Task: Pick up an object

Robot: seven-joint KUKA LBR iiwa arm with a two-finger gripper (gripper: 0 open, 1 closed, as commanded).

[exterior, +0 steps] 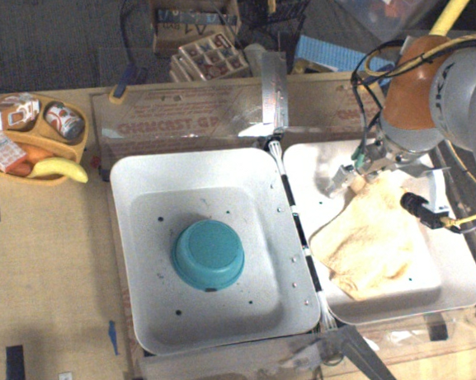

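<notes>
A pale yellow cloth lies crumpled in the right bin. Its top corner is drawn up in a peak to my gripper, which hangs over the bin's upper middle, shut on that corner. The rest of the cloth trails down and spreads over the bin floor. A teal bowl sits upside down in the middle of the left bin, well apart from the gripper.
The arm's orange band and grey body reach in over the right bin's upper right, with black cables beside them. A yellow tray with a banana and packets sits on the bench at far left. Boxes and clutter stand behind the bins.
</notes>
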